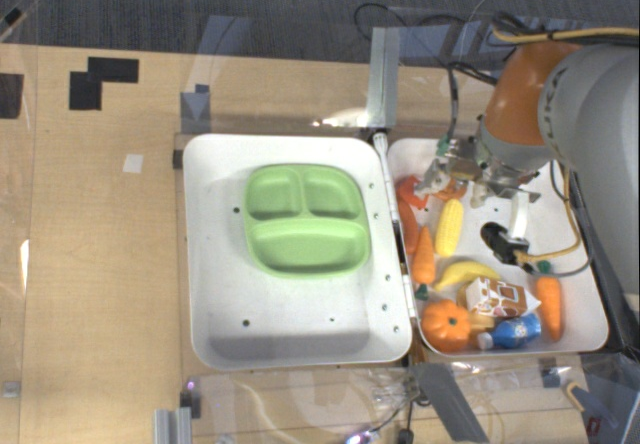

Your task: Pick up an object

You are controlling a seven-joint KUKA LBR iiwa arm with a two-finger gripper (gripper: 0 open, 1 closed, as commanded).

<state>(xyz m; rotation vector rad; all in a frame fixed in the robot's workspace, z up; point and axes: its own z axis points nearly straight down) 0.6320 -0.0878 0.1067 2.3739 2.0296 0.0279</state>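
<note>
Wooden surface [100, 262] is seen under two white bins, with dark carpet beyond it. Left bin [210, 332] is occupied by a green divided plate [305, 219]. Right bin [590, 327], taken as landmark, is crowded with toy food: corn cob [450, 225] upright near its middle, a carrot [424, 254] just left of the corn, a banana [462, 274] below the corn, a small pumpkin [447, 325] at the bin's near left corner, a carton [497, 300] beside the pumpkin, a blue item [517, 331] along the near rim, a second carrot [549, 305] toward the near right side. Arm [585, 92] is seen over the bin's far right part. Jaws [470, 184] are placed just above the corn's top end; whether they are apart or together cannot be told. Nothing is seen clamped.
</note>
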